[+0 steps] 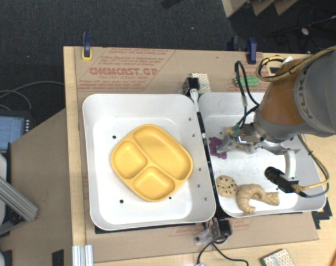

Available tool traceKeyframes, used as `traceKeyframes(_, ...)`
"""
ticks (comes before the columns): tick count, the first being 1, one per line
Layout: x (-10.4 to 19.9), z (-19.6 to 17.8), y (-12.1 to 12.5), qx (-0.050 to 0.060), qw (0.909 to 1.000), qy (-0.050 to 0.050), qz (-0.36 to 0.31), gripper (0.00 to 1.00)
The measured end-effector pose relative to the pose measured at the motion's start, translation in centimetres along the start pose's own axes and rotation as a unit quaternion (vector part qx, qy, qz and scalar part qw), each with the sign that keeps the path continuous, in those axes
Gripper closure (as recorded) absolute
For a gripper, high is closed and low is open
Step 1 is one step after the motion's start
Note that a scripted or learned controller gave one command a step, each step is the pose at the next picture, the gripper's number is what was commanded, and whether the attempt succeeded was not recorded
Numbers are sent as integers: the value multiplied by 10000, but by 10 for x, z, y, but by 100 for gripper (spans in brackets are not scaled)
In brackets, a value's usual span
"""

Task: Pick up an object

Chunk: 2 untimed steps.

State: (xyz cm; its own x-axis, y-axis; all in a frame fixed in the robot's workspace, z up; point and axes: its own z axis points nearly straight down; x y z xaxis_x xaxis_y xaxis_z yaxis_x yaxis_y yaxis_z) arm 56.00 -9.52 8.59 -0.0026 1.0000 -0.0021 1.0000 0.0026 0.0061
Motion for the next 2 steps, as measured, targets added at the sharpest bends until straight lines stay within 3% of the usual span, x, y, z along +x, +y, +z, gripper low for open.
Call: traceKeyframes(2, -5, 1, 69, 4, 10000, 2, 7, 0)
